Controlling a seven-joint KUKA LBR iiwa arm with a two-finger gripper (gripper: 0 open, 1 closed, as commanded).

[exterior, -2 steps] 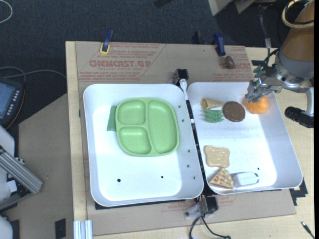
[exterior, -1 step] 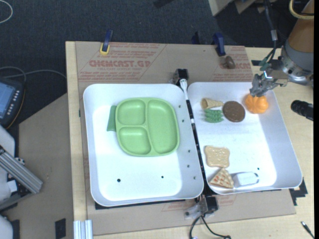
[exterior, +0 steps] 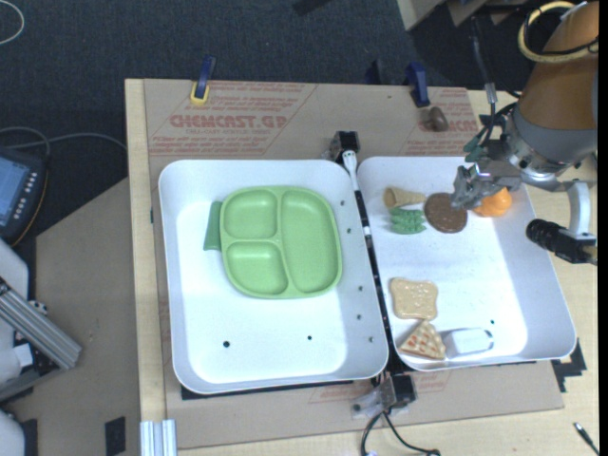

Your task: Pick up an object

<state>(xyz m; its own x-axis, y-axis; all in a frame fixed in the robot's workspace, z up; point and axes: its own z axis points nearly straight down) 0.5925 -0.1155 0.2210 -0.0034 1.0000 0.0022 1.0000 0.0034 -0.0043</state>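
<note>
One end effector [exterior: 465,190] low at far edge of right bin [exterior: 532,331], finger state unreadable. Brown disc [exterior: 444,215] just left of it, touching or nearly; orange piece [exterior: 494,202] just right. Disc round, no long axis.

Divided plate [exterior: 281,241] in left bin [exterior: 180,283]; toast [exterior: 414,298] in right bin [exterior: 532,293].

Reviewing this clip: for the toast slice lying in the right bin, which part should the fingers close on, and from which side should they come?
Probably straight down from above, closing across the two long side edges. The toast slice lies flat on the right bin floor, so only its thin edges offer a hold. The pizza slice sits close below it, so spanning the toast left to right keeps the fingers off it.
</note>
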